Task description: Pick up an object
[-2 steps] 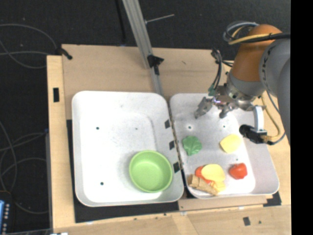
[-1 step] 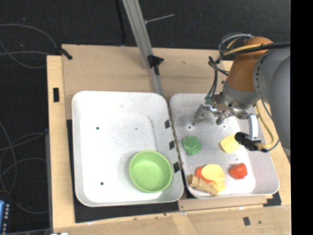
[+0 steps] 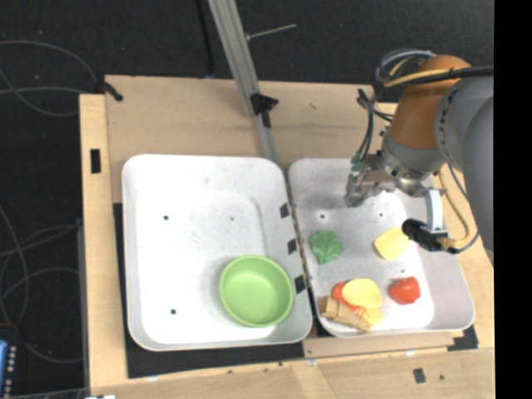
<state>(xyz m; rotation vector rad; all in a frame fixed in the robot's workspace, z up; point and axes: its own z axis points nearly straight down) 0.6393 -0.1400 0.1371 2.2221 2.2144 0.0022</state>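
The arm reaches in from the right and the gripper (image 3: 359, 191) hangs over the far part of the right bin (image 3: 320, 177), above bare white floor. Nothing sits between its tips; whether the jaws are spread or closed I cannot tell from this slant.

The candidates all lie toward the bin's near edge. Closest is the green crumpled object (image 3: 326, 246), just off the bin's left wall, near-left of the gripper. The yellow block (image 3: 391, 244) lies near-right of the gripper, about as close, beside the black fitting (image 3: 420, 234) on the arm's wrist. Its long axis looks tilted, running from near-left to far-right.

Further down, the yellow round piece (image 3: 362, 294) rests against a tan piece (image 3: 342, 312) at the near edge, touching, with a red object (image 3: 405, 290) just beside them toward the near-right corner.

The left bin (image 3: 166, 189) carries a green bowl (image 3: 256, 290) in its near-right corner, well apart from the gripper.

My read: no pick has begun. The green object or the yellow block looks the easier reach, a short travel toward the near edge and then down.
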